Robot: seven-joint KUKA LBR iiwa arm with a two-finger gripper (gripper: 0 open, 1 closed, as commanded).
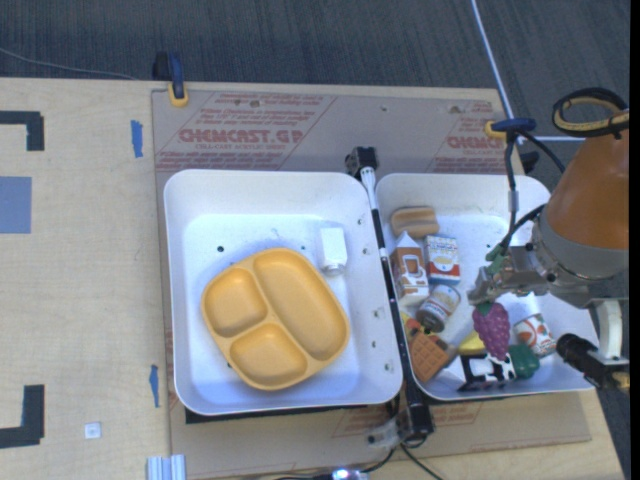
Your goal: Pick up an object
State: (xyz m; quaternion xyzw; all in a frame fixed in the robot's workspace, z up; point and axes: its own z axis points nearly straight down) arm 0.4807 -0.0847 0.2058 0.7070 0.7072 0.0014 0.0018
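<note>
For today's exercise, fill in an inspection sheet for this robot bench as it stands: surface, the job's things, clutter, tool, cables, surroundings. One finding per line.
Surface: two white bins side by side, left bin and right bin, on a printed board.
Job's things: in the right bin, a heap of toy food: bread roll, two small cartons, purple grapes, waffle, tin.
Clutter: yellow divided plate and a small white block in the left bin.
Tool: low over the right bin, just above the grapes; finger state unclear.
Cables: black cable running down to the arm; white line across the floor.
Surroundings: dark carpet, blue tape marks, clamps at the board's corners.
</note>
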